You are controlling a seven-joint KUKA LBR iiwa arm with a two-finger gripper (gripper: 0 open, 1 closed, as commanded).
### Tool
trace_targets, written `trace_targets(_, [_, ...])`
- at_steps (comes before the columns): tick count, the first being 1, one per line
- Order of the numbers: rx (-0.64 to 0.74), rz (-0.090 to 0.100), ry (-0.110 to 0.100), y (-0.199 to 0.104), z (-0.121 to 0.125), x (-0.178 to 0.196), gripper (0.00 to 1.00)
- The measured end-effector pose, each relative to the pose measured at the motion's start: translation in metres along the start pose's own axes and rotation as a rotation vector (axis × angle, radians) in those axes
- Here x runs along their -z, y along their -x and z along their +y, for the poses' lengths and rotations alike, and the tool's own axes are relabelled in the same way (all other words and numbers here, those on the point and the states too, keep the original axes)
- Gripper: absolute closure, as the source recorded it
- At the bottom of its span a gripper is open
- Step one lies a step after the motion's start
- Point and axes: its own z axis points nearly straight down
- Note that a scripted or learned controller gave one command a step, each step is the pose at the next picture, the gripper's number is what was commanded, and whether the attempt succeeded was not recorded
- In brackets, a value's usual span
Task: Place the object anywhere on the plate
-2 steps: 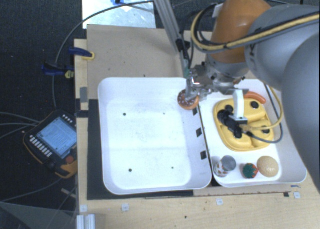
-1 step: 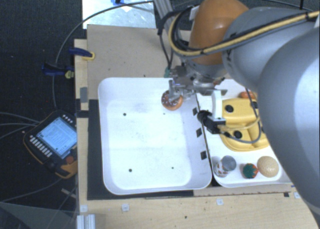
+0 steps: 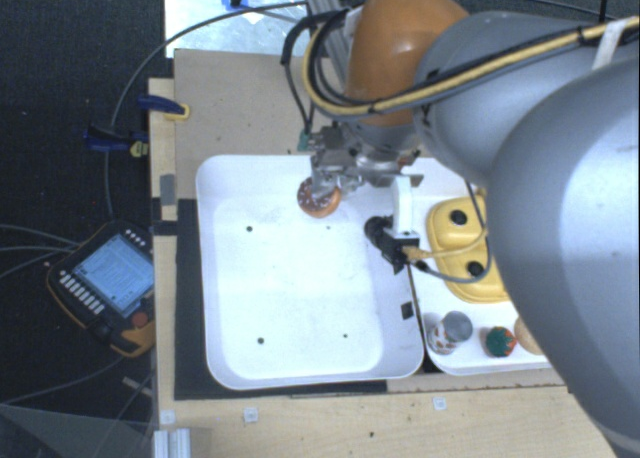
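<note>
My gripper [image 3: 322, 189] hangs over the far edge of the left bin [image 3: 290, 296]. A small round brown object with a pale centre [image 3: 320, 202] sits between its fingertips, and the fingers look shut on it. In the right bin lies the yellow plate [image 3: 462, 242], to the right of the gripper. The grey arm covers the plate's right part.
Two small items lie at the front of the right bin [image 3: 440, 361]: a grey and red one [image 3: 453, 330] and a green and orange one [image 3: 499, 342]. A black cable fitting [image 3: 388, 239] hangs from the wrist over the wall between the bins. The bulky arm fills the right side.
</note>
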Motion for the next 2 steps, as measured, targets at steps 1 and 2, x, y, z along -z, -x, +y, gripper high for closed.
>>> trace_targets(1, [-0.006,-0.002,-0.001,0.0131,0.0001,0.0089,1.0])
trace_targets(2, [-0.005,-0.002,-0.001,0.0128,0.0,0.0086,0.0])
